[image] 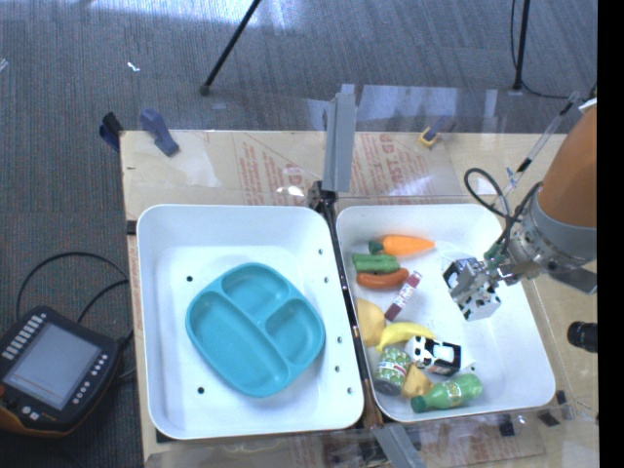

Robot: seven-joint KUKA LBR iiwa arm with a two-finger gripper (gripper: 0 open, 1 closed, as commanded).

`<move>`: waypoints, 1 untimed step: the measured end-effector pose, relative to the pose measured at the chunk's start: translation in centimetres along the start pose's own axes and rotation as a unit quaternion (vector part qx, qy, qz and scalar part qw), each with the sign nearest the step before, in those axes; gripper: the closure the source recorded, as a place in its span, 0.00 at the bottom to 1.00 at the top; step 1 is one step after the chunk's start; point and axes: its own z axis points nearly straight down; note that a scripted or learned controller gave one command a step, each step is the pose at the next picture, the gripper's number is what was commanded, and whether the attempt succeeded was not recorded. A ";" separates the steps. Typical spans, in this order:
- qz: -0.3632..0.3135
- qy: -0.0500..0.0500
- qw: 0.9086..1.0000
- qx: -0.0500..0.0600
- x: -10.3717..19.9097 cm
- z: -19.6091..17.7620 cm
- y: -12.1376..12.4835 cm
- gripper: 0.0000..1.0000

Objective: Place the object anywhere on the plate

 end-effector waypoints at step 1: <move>-0.148 0.000 0.989 0.001 7.6 6.6 1.6 1.00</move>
